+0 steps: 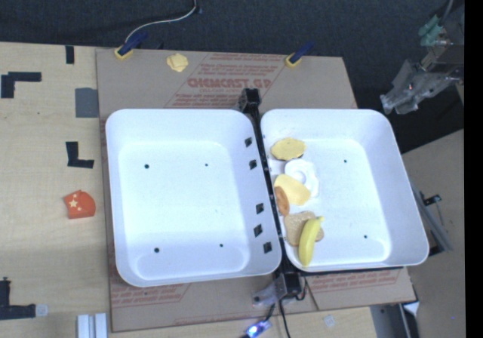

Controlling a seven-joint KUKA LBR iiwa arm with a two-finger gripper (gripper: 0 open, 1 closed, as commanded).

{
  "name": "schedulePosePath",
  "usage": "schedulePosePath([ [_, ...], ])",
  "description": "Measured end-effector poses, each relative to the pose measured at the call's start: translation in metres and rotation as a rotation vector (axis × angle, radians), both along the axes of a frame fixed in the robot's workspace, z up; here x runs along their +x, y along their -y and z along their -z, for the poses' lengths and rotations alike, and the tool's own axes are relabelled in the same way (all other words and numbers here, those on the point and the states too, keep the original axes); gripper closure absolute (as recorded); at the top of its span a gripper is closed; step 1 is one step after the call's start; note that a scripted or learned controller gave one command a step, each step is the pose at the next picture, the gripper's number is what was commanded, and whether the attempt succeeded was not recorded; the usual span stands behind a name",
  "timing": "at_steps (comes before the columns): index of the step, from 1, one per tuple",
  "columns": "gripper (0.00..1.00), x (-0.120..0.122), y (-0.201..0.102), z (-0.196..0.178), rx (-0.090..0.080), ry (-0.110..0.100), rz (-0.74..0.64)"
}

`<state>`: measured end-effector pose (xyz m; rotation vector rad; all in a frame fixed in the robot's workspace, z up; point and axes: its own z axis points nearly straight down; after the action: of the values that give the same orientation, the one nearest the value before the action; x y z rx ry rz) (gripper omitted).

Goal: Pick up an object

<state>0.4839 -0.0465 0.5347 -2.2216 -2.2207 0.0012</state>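
Note:
Several toy food items lie along the left wall of the right bin point(377, 178): a flat yellow round piece point(287, 149), a white ring-shaped piece point(303, 175), an orange-yellow piece point(290, 194), a tan bread-like piece point(296, 225) and a banana point(309, 241) resting partly on it. My gripper point(394, 96) hangs off the bin's upper right corner, outside the rim and well away from the items. Nothing shows in its grasp.
The left bin point(181, 193) adjoins the right one along a black hinge strip. A small yellow object point(177, 62) sits on the cardboard behind the bins. A red object point(80, 204) lies on the bench at the left. Clamps point(299, 53) hold the cardboard's back edge.

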Motion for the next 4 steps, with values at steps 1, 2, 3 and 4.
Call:
schedulePosePath([
  [1,1.00,0.000,-0.012,0.000,0.000,0.000,-0.001],
  [2,1.00,0.000,-0.020,0.000,0.000,0.000,0.000],
  [3,1.00,0.000,-0.023,0.000,0.000,0.000,0.000],
  [4,1.00,0.000,-0.025,0.000,0.000,0.000,0.000],
])
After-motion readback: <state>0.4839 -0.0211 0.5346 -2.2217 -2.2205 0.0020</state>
